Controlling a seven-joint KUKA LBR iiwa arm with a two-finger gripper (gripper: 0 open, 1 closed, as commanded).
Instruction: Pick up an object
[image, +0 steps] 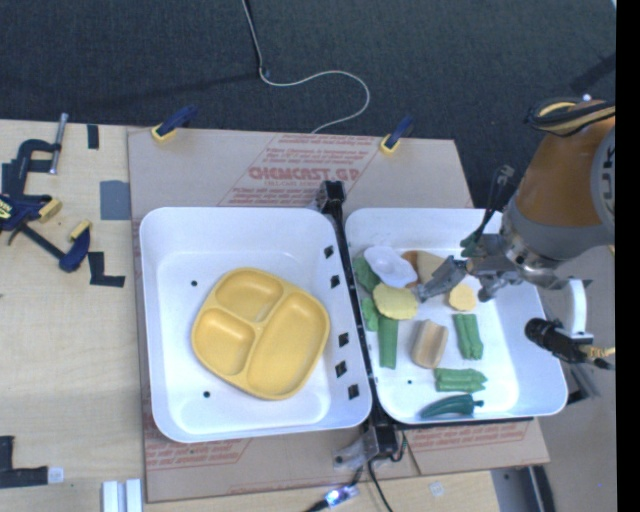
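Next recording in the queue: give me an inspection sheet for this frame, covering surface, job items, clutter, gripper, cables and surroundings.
Surface: wooden bench with a cardboard sheet under two white bins.
Job items: right bin holds small toy foods, among them a yellow piece, a tan block and green pieces; left bin holds a yellow divided plate.
Clutter: clamps at the bench's left edge.
Gripper: gripper low over the right bin's items; finger state unclear.
Cables: white cable on the dark floor.
Surroundings: dark carpet.
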